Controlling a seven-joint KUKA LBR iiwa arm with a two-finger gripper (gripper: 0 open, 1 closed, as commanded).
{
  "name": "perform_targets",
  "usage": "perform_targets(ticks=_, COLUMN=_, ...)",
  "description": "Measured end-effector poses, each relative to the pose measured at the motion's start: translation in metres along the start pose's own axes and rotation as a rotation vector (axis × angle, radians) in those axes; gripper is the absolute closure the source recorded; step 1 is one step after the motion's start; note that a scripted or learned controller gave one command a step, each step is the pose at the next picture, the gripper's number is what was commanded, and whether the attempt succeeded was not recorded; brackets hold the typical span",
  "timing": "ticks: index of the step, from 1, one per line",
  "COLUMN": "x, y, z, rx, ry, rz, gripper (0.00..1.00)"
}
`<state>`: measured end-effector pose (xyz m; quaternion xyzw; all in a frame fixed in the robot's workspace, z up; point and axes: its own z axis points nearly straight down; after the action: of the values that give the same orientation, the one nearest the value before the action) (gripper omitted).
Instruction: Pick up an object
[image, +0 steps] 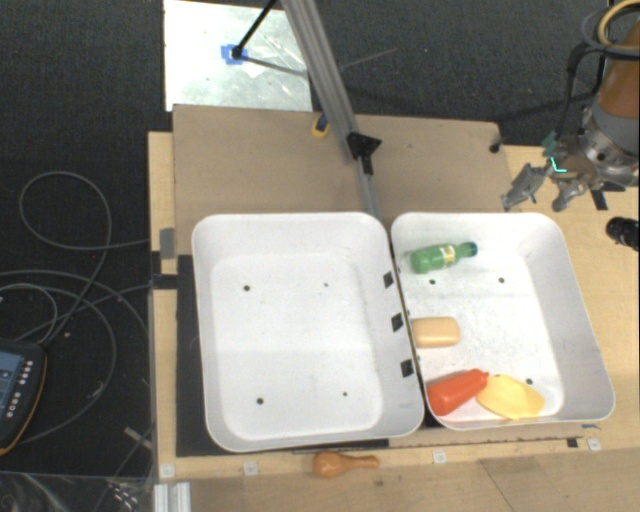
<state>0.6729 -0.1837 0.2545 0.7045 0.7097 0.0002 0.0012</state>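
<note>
The right bin (560, 260) holds a green bottle (442, 257) lying near its far left corner, a tan block (436, 332) at its left wall, and a red piece (456, 390) beside a yellow piece (511, 397) at the near edge. My gripper (545, 192) hangs above the bin's far right corner, open, with nothing between its fingers. It is well to the right of the green bottle.
The left bin (210, 300) sits beside the right one. A small orange object (345, 462) lies on the bench in front of the bins. A grey pole (335, 90) slants across the back. Cables lie on the floor at left.
</note>
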Motion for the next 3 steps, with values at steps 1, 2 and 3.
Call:
perform_targets(ticks=1, x=0.002, y=0.005, z=0.061, rx=0.005, ry=0.002, rz=0.0, gripper=0.0)
perform_targets(ticks=2, x=0.003, y=0.002, z=0.124, rx=0.005, ry=0.002, rz=0.001, gripper=0.0)
perform_targets(ticks=3, x=0.002, y=0.006, z=0.148, rx=-0.009, ry=-0.002, rz=0.001, gripper=0.0)
